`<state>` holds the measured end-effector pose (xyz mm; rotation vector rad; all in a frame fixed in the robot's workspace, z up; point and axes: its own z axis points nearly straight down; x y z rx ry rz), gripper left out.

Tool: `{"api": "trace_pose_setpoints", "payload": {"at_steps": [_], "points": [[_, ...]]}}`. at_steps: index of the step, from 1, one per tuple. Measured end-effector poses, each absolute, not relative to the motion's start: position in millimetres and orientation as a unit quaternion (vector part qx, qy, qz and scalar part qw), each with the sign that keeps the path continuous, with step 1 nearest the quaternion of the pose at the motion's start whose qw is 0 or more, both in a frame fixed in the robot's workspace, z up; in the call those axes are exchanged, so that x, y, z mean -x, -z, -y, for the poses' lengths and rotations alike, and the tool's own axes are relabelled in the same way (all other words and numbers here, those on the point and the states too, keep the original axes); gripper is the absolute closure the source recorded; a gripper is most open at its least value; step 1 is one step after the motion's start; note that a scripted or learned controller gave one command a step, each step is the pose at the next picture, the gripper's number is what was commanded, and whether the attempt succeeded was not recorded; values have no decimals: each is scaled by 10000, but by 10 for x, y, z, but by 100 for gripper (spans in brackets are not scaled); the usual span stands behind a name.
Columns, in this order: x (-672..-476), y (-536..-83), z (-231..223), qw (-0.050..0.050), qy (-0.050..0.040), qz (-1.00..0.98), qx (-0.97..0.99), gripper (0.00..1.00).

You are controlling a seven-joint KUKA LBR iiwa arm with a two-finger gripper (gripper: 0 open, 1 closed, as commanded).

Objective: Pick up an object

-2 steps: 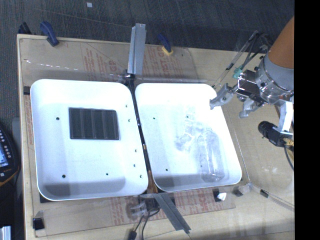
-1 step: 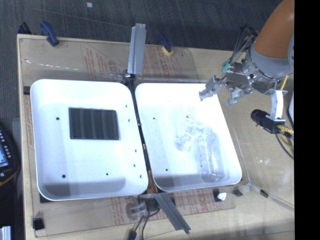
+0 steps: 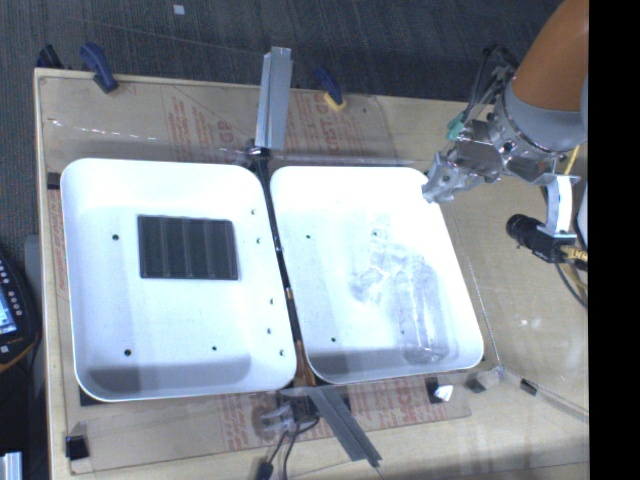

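A clear plastic bottle (image 3: 420,313) lies in the right white bin (image 3: 318,268), its length running toward the bin's near right corner. Beside it, toward the bin's middle, rests a crumpled clear plastic piece (image 3: 375,268). My gripper (image 3: 440,183) hangs over the bin's far right corner, above and to the right of both clear objects and apart from them. Nothing is visible between its fingers. The grey wrist with its orange band reaches in from the upper right.
The left white bin (image 3: 90,268) holds a dark ribbed rectangular block (image 3: 188,247). A metal divider post (image 3: 272,98) stands at the back between the bins. Blue clamps (image 3: 100,68) grip the bench's far edge. Cables and a black fitting (image 3: 535,236) sit right of the bins.
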<state>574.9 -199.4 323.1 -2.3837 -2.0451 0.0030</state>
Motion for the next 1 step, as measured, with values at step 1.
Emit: {"api": "trace_pose_setpoints", "payload": {"at_steps": [1], "points": [[-5572,-3374,1286,18,-16,4798,8774,100]]}}
